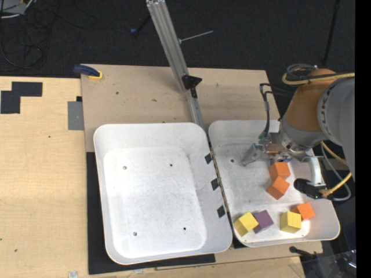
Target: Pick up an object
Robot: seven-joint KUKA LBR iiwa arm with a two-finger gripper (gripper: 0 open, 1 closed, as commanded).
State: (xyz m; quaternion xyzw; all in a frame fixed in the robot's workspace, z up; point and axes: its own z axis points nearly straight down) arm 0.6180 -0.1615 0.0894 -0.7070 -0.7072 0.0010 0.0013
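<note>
The right bin point(243, 138) holds several small blocks. Two orange blocks lie in its middle right, one point(282, 169) just above the other point(277, 187). Along the front edge sit a yellow block point(246, 222), a purple block point(264, 219), a second yellow block point(290, 221) and a third orange block point(306, 211). My gripper point(264, 151) hangs low over the right bin, directly up and left of the upper orange block. I see no block held in it.
The left bin point(116, 141) lies beside the right one, with black clips point(214, 183) along the shared edge. A slanted aluminium bar point(174, 51) rises behind the bins. The arm's orange band point(304, 106) and its cables fill the right side.
</note>
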